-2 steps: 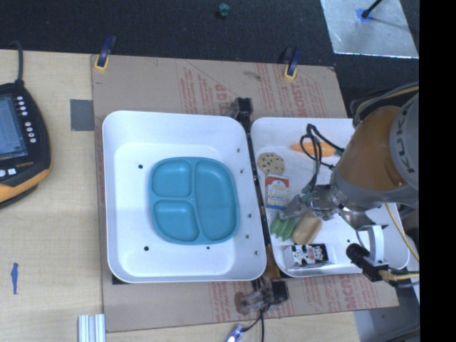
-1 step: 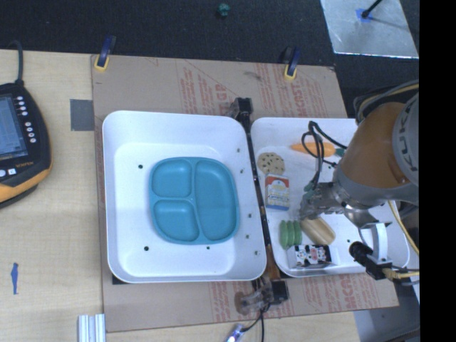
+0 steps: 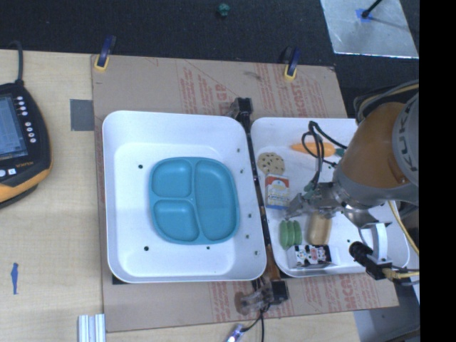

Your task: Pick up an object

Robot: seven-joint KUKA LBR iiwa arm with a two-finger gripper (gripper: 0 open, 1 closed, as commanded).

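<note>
The right bin (image 3: 281, 127) holds several small items. A round cookie (image 3: 271, 163) lies near its left wall, with a red and white carton (image 3: 277, 190) just below it. A green pod-like piece (image 3: 289, 233) and a tan cylinder (image 3: 318, 228) lie side by side lower down, and a small black and white item (image 3: 311, 254) sits by the front wall. An orange carrot (image 3: 303, 148) peeks out beside the arm. My gripper (image 3: 313, 202) hangs over the bin's middle, just above the tan cylinder and right of the carton. The grey and orange arm hides the bin's right part.
The left bin (image 3: 121, 191) bears a blue divided plate (image 3: 193, 199). A black clamp (image 3: 244, 107) sits between the bins at the back. A handheld control pendant (image 3: 18, 141) lies at the bench's left edge. Cables (image 3: 317, 137) trail over the right bin.
</note>
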